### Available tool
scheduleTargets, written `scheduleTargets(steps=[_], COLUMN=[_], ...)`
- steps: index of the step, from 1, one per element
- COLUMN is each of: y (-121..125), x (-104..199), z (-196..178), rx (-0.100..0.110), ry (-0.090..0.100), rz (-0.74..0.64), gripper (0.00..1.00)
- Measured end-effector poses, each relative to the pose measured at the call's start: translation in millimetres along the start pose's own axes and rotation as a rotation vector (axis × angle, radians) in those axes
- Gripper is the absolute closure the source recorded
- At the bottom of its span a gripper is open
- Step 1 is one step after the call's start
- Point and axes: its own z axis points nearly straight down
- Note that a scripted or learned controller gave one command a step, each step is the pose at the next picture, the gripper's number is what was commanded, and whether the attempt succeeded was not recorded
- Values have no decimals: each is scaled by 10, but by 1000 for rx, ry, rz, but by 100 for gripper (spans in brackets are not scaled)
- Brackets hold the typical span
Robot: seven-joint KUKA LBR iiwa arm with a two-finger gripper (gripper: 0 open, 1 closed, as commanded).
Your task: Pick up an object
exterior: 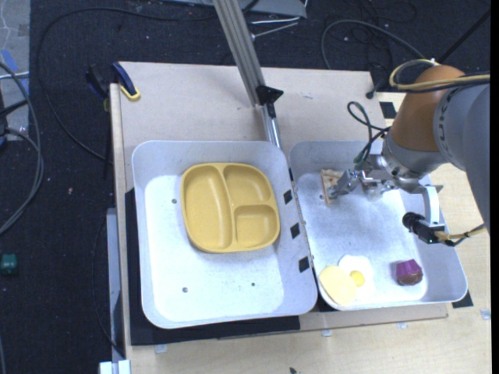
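A: What does the camera view give of the bench?
B: A tan bench (195, 92) on dark floor. The left bin (164, 287) holds a yellow divided plate (231, 207).
A: And the right bin (374, 232)?
B: Open floor mid-bin. A fried egg toy (345, 277) and purple piece (408, 272) sit near its front edge.
A: The gripper (337, 187)?
B: At the back-left corner, over a small tan object (329, 179). Jaw state and the object's axis: cannot tell.
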Motion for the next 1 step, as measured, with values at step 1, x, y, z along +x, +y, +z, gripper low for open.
scheduleTargets(steps=[1], y=[35], x=[4], z=[-149], rx=[-12], ry=[-3], rz=[-2], gripper=[100])
